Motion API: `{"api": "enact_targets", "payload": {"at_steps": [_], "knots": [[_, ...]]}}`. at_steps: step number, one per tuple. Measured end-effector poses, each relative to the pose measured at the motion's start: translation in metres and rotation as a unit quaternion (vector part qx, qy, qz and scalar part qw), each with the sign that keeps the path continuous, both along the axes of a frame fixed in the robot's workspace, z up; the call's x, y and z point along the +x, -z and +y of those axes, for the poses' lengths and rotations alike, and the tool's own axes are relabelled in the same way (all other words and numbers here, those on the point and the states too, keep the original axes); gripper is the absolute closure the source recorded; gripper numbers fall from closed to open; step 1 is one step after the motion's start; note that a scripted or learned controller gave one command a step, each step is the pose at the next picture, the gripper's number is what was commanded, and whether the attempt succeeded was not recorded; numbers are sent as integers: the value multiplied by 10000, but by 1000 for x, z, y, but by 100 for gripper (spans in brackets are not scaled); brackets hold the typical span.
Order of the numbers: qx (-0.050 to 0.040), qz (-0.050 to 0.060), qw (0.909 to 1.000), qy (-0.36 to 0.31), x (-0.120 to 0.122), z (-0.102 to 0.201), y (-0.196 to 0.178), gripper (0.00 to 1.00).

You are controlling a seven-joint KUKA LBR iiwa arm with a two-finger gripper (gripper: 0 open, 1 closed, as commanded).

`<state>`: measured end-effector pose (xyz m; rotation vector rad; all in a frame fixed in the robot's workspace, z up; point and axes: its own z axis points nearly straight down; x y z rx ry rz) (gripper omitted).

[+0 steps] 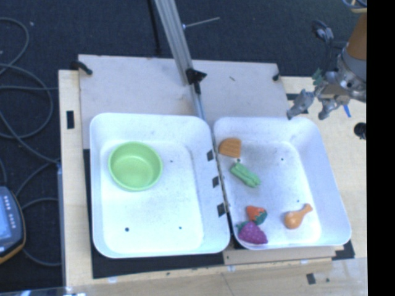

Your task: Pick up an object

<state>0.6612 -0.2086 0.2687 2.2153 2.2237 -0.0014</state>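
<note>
The right bin (311, 142) holds several toy foods: an orange-brown bread piece (229, 147) at its upper left, a green vegetable (245, 176) below it, a red strawberry (255, 214), purple grapes (252, 232) at the lower left corner and an orange drumstick (297, 216) at the lower right. My gripper (312, 107) hangs above the bin's upper right corner, outside the rim, open with nothing between its fingers. It is well away from all the toys.
A green bowl (135, 165) sits in the left bin (173, 221). A slanted metal pole (178, 39) rises behind the bins. Cables lie on the dark floor at left, and a grey device (9, 222) sits at the left edge.
</note>
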Motion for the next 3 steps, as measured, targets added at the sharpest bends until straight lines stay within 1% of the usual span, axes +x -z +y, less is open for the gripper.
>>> {"api": "enact_targets", "payload": {"at_steps": [1, 2, 3], "knots": [[-6, 4, 10000, -3, 0, 0, 0, 0], [5, 30, 10000, 16, -1, -1, 63, 0], [4, 26, 10000, -13, 5, 0, 124, 0]]}}
